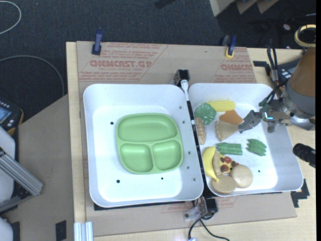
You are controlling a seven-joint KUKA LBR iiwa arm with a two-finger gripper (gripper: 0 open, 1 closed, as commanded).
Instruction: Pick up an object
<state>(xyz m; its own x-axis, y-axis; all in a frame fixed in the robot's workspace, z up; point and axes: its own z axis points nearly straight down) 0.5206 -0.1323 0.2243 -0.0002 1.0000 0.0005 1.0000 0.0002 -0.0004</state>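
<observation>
The right bin holds several toy foods: a yellow corn cob, a green broccoli piece, an orange wedge, a tan wedge, two green pods, a banana, a pizza slice and round buns. My gripper hangs over the right part of this bin, just right of the orange and tan wedges. It is open, with nothing between its fingers. One fingertip is close to the tan wedge.
The left bin carries a light green divided plate. A tan bread stick lies along the divider between the bins. Blue and yellow clamps hold the board at the back edge.
</observation>
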